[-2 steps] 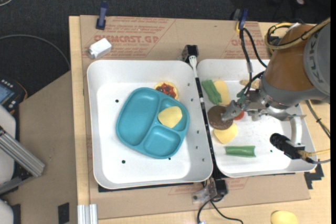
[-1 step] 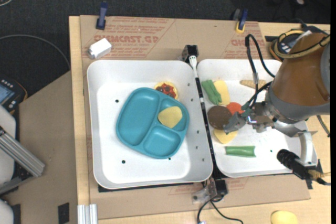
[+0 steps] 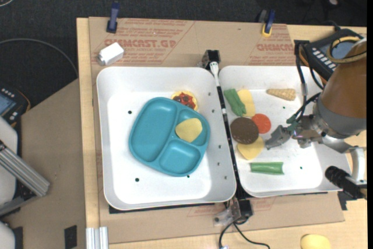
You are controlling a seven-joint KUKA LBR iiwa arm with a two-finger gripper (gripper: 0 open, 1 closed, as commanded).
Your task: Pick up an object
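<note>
Camera view gives us the surface [image 3: 145,38], then two white bins: the left bin [image 3: 116,172] holds a blue divided plate [image 3: 157,137] with a yellow piece [image 3: 189,129]. In the right bin [image 3: 291,181], mid-right of frame, our tool [image 3: 278,137] hovers beside a brown disc [image 3: 245,130], yellow slice [image 3: 250,150] and green bean [image 3: 267,168]; we cannot tell its opening.

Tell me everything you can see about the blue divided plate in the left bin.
The blue divided plate is a teal, rounded tray that looks like smooth plastic, with three compartments separated by raised ridges. It lies flat and turned at a slant on the floor of the left bin, about in its middle. A pale yellow piece rests in its upper right compartment; the other two compartments hold nothing. A small red and yellow toy lies just beyond its upper edge, perhaps touching it.
</note>
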